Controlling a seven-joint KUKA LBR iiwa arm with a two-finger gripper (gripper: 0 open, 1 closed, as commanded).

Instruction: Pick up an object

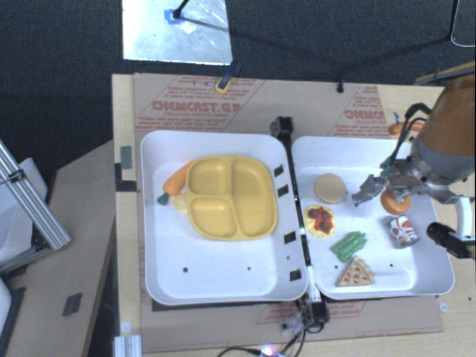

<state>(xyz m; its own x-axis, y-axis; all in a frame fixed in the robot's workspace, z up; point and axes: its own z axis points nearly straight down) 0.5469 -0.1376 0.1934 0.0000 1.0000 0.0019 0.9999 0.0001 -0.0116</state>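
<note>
Meanwhile, over the right bin, the robot's gripper hangs low beside an orange-and-white toy that sits against its far side; whether that toy is pinched cannot be told from this angle. One grey finger juts toward the round tan disc, suggesting a spread pincer with nothing visibly lifted. By that reading, the pick is at the approach or closing stage, with the grasp and lift left to do. Near the gripper lie a small red-and-white can, a green pea pod, a pizza slice and a sauce-topped yellow round, crowding any descent. Well away from the gripper, the left bin carries a yellow divided plate and a carrot.
</note>
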